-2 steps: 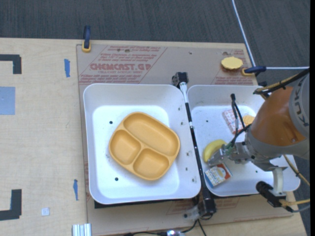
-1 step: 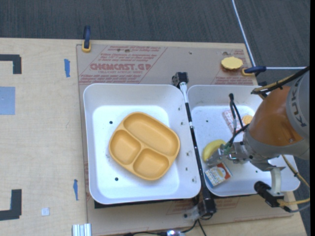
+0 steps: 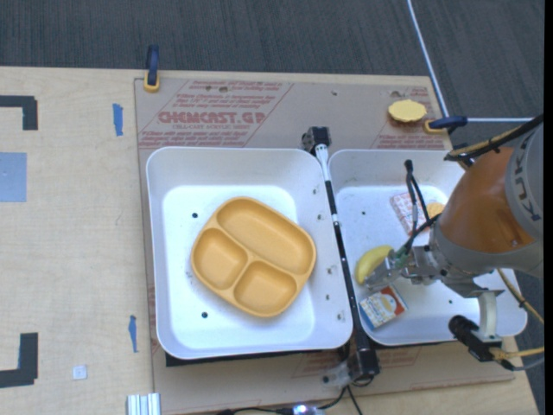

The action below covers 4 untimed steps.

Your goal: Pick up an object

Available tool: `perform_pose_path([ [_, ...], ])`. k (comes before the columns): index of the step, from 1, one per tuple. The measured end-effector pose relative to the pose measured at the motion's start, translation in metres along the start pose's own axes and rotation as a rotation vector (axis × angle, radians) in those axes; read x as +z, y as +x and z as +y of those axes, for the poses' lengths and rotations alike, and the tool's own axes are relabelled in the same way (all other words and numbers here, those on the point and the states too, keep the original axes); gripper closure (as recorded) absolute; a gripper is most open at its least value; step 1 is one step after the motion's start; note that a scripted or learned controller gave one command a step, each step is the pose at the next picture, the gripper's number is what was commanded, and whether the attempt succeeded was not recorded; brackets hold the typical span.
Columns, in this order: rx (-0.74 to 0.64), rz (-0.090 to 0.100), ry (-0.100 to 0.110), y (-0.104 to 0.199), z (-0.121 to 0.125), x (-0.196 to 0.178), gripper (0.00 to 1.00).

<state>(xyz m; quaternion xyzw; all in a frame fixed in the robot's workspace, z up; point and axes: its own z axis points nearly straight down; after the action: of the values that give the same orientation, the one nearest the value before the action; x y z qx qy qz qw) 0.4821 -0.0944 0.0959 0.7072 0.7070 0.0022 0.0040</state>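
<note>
In the right bin (image 3: 363, 175) a yellow banana (image 3: 371, 262) lies close to the left wall. Just below it rests a small white and red carton (image 3: 382, 306). Farther back lies a red-patterned packet (image 3: 402, 206), with an orange item (image 3: 435, 207) partly hidden behind the arm. My gripper (image 3: 396, 266) is low in this bin, its tip right against the banana's right side and just above the carton. The view does not show whether anything is held. The grey and orange arm (image 3: 488, 214) covers the bin's right part.
The left bin (image 3: 164, 180) holds a yellow divided plate (image 3: 252, 256). A black divider bar (image 3: 333, 206) runs between the bins. A yellow disc (image 3: 407, 111) and a blue clamp (image 3: 445, 124) sit on the cardboard behind the right bin.
</note>
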Motion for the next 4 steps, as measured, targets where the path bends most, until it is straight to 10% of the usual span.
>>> perform_pose_path([
  [1,-0.002,0.002,0.006,0.021,-0.001,-0.089,1.0],
  [2,-0.001,0.001,0.006,-0.016,-0.002,-0.094,1.0],
  [3,-0.002,0.002,0.004,0.043,-0.001,-0.109,1.0],
  [4,-0.001,0.001,0.007,-0.016,0.044,-0.087,1.0],
])
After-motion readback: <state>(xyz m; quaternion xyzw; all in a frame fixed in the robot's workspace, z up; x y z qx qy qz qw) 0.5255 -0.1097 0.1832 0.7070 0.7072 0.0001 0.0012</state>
